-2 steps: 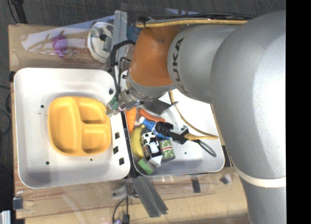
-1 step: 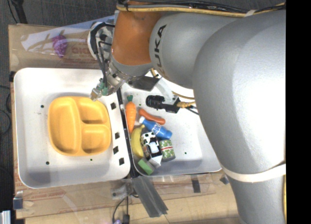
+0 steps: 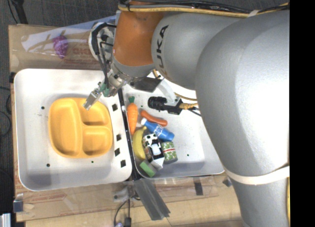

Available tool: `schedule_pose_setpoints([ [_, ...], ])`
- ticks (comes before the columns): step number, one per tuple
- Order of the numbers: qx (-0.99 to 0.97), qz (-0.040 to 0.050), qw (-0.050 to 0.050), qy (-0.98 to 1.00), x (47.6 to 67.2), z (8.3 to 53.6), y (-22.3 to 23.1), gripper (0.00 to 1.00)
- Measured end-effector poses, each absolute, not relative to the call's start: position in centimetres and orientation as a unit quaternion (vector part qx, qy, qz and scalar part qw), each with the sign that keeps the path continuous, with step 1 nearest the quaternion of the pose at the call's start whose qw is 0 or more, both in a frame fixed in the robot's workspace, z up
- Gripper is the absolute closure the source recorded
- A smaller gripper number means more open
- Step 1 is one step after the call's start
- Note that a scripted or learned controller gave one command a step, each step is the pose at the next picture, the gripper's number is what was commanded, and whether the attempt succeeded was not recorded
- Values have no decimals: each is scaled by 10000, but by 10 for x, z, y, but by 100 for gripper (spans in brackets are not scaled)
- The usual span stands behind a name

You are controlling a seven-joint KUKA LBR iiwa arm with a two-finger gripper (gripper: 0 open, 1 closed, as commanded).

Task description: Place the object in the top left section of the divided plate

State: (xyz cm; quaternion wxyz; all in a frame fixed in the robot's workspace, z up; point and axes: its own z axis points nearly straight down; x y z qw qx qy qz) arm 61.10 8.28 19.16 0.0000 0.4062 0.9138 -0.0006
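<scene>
— Where's the gripper (image 3: 93, 98)?
— Over the plate's (image 3: 81, 127) upper right edge, in the left bin (image 3: 29, 172).
— Jaws?
— Too small; can't tell how open, or holding anything.
— The objects?
— Carrot (image 3: 132, 114), banana (image 3: 138, 145) and others crowd the right bin (image 3: 197, 157).

We find open white floor around the yellow divided plate (image 3: 81, 126) at six and nine o'clock in the left bin (image 3: 29, 122); at three o'clock, the toy pile (image 3: 150, 140) (right bin) crowds passage.
</scene>
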Motion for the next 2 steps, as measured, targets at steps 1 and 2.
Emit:
schedule_pose_setpoints([
  [1, 4062, -6, 0, 9138, 611, 192, 83, 0],
  [2, 4062, -6, 0, 9138, 611, 192, 83, 0],
])
